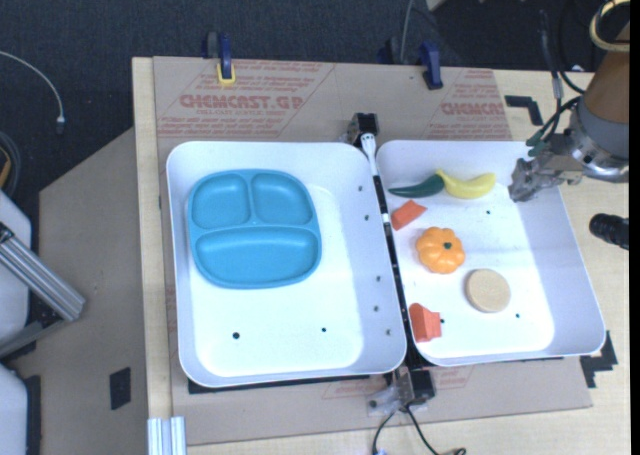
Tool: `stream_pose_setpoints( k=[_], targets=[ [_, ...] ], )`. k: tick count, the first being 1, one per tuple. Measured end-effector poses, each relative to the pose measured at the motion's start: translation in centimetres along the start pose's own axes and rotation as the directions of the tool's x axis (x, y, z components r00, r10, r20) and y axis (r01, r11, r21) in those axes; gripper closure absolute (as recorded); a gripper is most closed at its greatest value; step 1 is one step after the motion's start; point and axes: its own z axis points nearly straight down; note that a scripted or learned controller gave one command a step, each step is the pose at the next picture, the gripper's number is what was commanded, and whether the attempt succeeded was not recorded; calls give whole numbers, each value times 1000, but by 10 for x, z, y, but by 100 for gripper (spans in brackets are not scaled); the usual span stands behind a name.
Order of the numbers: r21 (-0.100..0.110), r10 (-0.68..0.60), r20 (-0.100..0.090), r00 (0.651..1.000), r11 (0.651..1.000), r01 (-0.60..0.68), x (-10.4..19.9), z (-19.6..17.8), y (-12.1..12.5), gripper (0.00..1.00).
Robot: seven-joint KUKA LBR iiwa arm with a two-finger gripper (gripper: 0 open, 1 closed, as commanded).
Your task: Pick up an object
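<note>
Presently, no object is being carried; the gripper [524, 186] is being held low over the upper right corner of the right bin [560, 263], and whether it is spread or pressed together cannot be told. Nearest to it, a yellow banana [468, 183] is lying just beside a green pepper [420, 186], near the bin's top wall. Probably a light, stiff plastic toy with a smooth, slippery skin, the banana is best being taken across its narrow curved middle. Further down, an orange pumpkin [441, 249], a tan round disc [488, 290] and two orange-red blocks [424, 322] are lying apart. A blue divided plate [255, 228] is sitting in the left bin [290, 343].
</note>
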Motion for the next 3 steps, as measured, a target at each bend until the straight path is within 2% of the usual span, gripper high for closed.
stream_pose_setpoints(
  k=[2,3],
  targets=[
    [-1,-2,0,1000,1000,2,9,-108,1,100],
    [7,-7,-4,1000,1000,7,66,-107,6,100]
  ],
)
